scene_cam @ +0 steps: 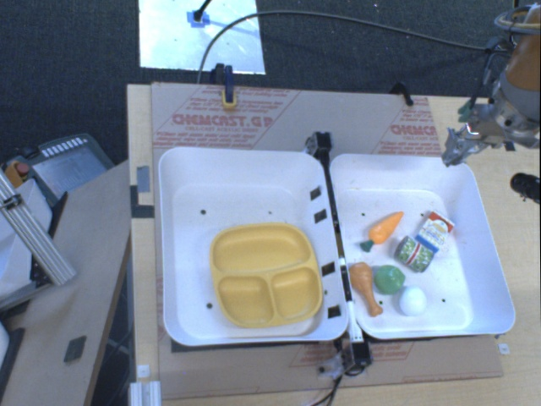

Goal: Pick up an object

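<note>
On dark carpet — wooden bench point(144, 227), two white bins point(245, 163) side by side

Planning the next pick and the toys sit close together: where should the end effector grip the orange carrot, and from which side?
Probably across the middle of the carrot's orange body, coming straight down from above. It lies flat and slanted in the right bin, narrow across and long lengthwise, so closing across its width suits it. Its upper side is open; the can lies lower right, so avoid the green tip.
</note>
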Tool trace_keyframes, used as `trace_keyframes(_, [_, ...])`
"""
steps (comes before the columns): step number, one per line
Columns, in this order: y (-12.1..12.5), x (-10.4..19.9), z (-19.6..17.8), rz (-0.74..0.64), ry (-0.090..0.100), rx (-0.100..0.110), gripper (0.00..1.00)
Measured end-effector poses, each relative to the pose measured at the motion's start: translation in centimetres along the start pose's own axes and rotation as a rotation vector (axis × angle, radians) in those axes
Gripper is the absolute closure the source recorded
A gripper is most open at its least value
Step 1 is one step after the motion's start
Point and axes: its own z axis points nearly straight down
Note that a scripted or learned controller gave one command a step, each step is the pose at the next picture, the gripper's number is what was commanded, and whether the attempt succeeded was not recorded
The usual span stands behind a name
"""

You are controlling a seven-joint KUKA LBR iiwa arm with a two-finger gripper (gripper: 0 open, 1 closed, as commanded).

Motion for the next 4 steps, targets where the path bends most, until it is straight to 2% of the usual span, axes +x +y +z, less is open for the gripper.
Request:
trace_keyframes(1, [0.0,0.0,0.0,0.0,0.0,0.0,0.0])
trace_keyframes(3, [0.2,-0.3,12.4,0.001,0.001,0.003,0.0])
trace_keyframes(4, [0.3,-0.3,15.9,-0.001,0.0,0.001,0.0])
